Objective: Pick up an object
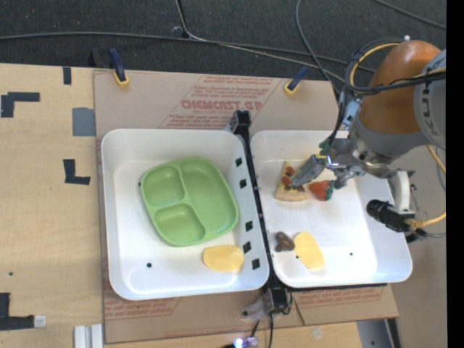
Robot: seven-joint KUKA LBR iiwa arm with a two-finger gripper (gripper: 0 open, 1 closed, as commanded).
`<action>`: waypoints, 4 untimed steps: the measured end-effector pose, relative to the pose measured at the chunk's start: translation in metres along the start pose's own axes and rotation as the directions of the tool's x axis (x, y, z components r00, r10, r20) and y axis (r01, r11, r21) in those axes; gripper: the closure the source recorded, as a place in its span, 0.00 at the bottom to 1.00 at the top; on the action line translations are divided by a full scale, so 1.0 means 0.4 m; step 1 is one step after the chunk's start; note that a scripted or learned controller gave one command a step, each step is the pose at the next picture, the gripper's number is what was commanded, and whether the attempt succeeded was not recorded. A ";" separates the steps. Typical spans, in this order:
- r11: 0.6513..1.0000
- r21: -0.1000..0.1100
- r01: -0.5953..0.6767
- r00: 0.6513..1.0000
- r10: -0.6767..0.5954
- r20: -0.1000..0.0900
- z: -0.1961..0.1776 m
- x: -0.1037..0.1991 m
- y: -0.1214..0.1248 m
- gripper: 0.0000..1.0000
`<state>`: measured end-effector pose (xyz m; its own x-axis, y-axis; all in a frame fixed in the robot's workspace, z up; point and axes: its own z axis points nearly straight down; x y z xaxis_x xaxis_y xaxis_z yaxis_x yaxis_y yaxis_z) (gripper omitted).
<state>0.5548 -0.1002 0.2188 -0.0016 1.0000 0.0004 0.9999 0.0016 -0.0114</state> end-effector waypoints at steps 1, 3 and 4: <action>1.000 0.001 0.000 1.000 0.000 0.000 0.120 0.007 -0.005 0.00; 1.000 0.004 0.002 1.000 -0.002 -0.002 0.255 -0.009 0.003 1.00; 1.000 -0.009 0.001 1.000 -0.001 0.000 0.143 -0.001 0.027 1.00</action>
<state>0.5649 -0.1005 0.1614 -0.0022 1.0000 0.0001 1.0000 0.0022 -0.0022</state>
